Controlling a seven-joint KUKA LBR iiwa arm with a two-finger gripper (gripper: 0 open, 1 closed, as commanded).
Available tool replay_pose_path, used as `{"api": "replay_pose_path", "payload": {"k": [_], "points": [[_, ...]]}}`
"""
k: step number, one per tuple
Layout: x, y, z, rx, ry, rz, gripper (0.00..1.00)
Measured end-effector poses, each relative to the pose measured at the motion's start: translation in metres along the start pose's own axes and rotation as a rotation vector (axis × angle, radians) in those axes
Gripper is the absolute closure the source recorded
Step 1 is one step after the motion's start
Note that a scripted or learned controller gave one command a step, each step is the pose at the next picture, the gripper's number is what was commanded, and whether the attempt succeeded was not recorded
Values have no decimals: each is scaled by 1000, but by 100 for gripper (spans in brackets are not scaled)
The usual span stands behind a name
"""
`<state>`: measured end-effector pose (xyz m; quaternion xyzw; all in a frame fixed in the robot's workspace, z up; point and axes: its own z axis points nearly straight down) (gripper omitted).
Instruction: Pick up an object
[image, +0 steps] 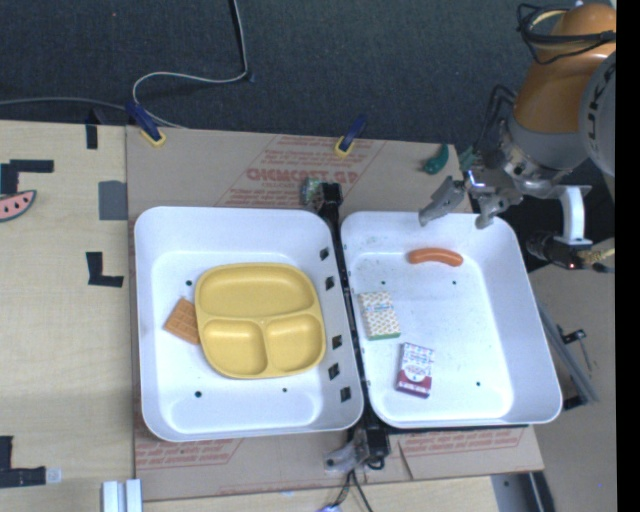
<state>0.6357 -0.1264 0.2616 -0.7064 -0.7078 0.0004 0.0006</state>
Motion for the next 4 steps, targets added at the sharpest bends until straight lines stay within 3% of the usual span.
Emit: {"api": "replay_pose_path", "payload": {"k": [1, 2, 3, 4], "points": [[-16, -40, 175, -1, 0, 1, 0], [-17, -40, 165, -4, -3, 1, 100], [-17, -40, 165, -4, -2, 1, 0], [6, -64, 173, -12, -11, 8, 0]]}}
